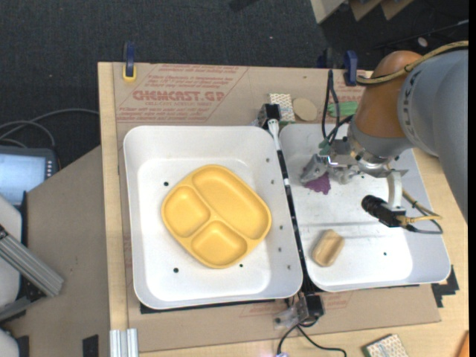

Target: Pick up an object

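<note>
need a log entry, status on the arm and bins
Gripper low in right bin, over purple object; grasp unconfirmed. Tan block loose near front. Yellow divided tray in left bin. Nothing blocking.

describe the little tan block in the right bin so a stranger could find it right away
Find the right white bin. Near its front edge, close to the wall it shares with the left bin, lies a tan block. It is pale and stubby, unlike the purple piece farther back under the end effector.

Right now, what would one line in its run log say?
arm: over right white bin | tool: low at small purple object | tan rounded block: untouched | yellow divided plastic tray: left bin
</note>
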Controlling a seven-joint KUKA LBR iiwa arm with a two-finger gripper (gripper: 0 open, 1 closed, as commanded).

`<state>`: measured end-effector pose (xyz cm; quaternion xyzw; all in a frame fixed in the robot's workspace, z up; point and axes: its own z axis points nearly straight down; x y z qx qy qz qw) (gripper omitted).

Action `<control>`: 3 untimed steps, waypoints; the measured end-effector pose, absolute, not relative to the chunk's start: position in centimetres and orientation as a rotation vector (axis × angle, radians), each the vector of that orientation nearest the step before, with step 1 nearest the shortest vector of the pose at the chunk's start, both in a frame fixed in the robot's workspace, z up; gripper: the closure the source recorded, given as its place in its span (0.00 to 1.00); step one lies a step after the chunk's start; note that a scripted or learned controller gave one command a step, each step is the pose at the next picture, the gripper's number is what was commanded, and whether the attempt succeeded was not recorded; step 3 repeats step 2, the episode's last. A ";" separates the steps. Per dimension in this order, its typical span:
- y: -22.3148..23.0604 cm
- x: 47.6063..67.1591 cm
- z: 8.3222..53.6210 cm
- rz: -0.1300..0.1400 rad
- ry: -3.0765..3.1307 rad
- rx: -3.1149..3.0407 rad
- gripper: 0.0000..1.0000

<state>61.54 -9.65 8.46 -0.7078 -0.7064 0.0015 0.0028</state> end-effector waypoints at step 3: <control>-3.1 60.7 18.9 -0.006 -2.228 -2.218 1.00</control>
